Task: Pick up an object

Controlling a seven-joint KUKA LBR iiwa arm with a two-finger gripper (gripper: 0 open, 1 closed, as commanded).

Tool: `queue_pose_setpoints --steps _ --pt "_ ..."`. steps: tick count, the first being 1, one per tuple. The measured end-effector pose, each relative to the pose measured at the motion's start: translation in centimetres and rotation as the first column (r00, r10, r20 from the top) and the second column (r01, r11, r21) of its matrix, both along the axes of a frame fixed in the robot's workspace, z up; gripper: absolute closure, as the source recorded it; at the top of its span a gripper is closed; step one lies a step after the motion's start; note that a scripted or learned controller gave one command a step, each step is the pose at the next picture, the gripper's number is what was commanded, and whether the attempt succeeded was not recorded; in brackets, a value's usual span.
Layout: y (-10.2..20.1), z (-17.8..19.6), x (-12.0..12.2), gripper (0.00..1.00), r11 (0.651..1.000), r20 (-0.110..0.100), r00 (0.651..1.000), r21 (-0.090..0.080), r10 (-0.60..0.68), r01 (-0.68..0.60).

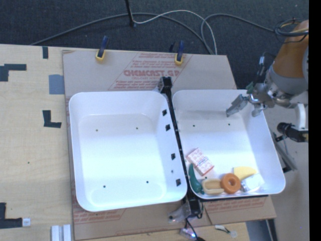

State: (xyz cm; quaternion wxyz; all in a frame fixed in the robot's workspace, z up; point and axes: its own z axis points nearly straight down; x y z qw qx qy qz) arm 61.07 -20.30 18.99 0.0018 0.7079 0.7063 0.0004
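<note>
Hovering over the far right corner of the right bin (261, 134), the gripper (244, 106) has its fingers spread wide with nothing between them, so the pick looks to be at the approach step. Next it must travel to the near edge of that bin and drop over one object in the cluster there: a red-and-white packet (200, 161), an orange ring (230, 183), a yellow wedge (245, 172), a tan piece (212, 186) and a green item (193, 182). Beside it, the left bin (80, 134) shows bare white floor.

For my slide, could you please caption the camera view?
KUKA arm's gripper poised over right bin; small objects clustered in its near corner.
</note>
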Motion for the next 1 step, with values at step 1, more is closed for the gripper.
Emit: queue_pose_setpoints --steps 1 --pt "-0.76 -3.10 -1.79 0.00 1.000 -0.006 1.000 0.002 0.001 -0.001"
